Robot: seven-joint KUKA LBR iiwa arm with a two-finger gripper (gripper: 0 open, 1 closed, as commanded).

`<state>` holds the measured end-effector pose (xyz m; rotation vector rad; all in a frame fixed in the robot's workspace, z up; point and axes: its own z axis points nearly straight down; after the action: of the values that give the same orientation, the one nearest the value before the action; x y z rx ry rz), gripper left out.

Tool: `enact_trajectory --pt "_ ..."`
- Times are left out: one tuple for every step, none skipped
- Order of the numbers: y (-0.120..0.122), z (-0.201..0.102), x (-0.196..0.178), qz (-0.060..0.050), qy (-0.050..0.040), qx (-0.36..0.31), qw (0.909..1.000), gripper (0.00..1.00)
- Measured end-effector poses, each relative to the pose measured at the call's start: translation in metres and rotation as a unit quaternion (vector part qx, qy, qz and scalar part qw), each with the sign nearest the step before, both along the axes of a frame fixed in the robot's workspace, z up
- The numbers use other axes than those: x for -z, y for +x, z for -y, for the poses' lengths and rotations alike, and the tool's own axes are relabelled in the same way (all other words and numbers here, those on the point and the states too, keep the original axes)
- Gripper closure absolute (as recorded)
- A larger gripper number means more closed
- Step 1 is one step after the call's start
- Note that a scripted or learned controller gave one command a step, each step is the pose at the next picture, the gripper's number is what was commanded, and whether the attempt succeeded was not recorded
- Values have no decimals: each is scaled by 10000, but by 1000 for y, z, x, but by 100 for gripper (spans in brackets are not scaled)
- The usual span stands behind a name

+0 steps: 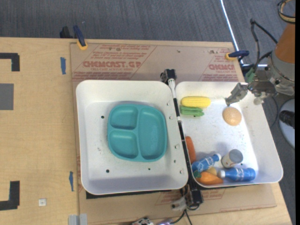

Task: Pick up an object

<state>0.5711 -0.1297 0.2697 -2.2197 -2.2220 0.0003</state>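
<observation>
Egg [232, 116], pale tan, is the likeliest thing to pick: it lies in the upper part of the right bin, apart from the other items and just below the gripper.

At left of the frame, the left bin [89, 125] holds a teal tray [138, 131] with three compartments. Across the divider, the right bin [262, 135] carries corn [195, 101] with a green piece [191, 111] just under it near the top, a carrot [190, 146] along the left wall, and a cluster at the bottom: two blue bottles [205, 163] [240, 174], a grey cap-like piece [232, 157] and something orange [208, 177].

The gripper [234, 96] hangs at the upper right of the bin, just above and beside the egg; whether its fingers are spread or closed cannot be told.

To do this well, I judge the gripper should centre over the egg, come straight down and close across its narrow width, since a round smooth shell may roll or squirt out of an off-centre pinch.

The egg's long axis seems to run roughly top to bottom in the frame, slightly tilted; which end is narrower is too small to tell.
</observation>
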Motion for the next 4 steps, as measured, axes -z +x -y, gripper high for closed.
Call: enact_trajectory --pt "-46 -17 138 -2 3 -1106 9939 0" --pt "-91 2 184 19 -5 -1465 9892 0" --pt "-89 2 173 47 -16 -1461 9893 100" --pt "-68 -32 105 24 -10 -2910 9567 100"
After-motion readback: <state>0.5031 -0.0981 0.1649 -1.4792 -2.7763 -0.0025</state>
